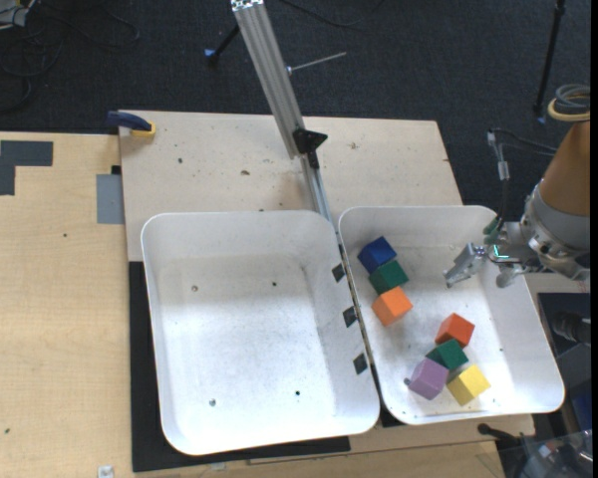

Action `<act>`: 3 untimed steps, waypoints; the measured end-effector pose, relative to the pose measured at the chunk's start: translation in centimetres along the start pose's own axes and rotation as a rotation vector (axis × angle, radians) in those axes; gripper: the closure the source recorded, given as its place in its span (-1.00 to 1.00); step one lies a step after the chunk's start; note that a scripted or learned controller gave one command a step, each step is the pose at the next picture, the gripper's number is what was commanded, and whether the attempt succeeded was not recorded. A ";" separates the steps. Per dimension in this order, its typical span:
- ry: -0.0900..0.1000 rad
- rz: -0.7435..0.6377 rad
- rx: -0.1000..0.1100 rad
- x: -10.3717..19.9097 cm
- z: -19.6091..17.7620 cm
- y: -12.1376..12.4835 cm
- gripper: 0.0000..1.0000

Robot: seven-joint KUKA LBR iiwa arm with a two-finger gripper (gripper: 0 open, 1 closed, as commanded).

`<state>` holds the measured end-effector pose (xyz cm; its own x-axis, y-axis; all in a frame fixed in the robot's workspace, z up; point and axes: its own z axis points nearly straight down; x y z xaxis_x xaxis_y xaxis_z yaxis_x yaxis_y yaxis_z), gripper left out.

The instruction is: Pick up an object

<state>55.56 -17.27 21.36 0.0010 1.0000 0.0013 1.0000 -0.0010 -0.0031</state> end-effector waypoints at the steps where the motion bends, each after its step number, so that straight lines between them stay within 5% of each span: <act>1: 0.002 0.003 0.006 1.0 5.5 -0.2 -1.00; 3: -0.001 0.003 -0.001 1.0 12.3 0.7 -1.00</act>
<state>56.19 -16.27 9.11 0.0038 1.0000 0.0008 1.0000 -0.0038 -0.0020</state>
